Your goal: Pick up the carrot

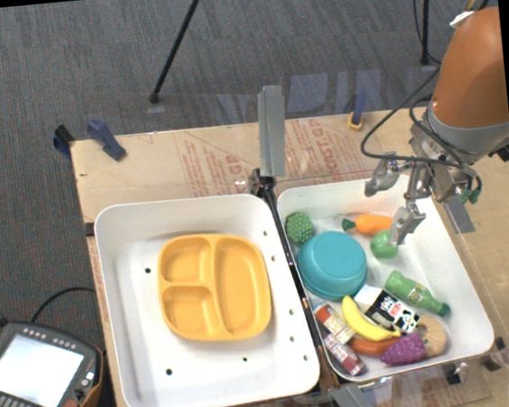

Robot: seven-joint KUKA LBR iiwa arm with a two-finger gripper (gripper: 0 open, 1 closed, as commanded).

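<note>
The carrot (371,223), orange with a green top pointing left, lies in the upper part of the right bin (460,262), just above the teal bowl (332,264). My gripper (433,218) hangs over the bin's upper right, to the right of the carrot and slightly above it. Its fingers stand apart, open, with nothing between them. The left fingertip (409,223) is over a small green fruit (384,246) beside the carrot's thick end.
The right bin also holds a bumpy green piece (300,228), a green bottle (415,292), a banana (364,320), a cow-patterned carton (389,309) and purple grapes (404,349). The left bin (124,257) holds a yellow divided plate (214,286).
</note>
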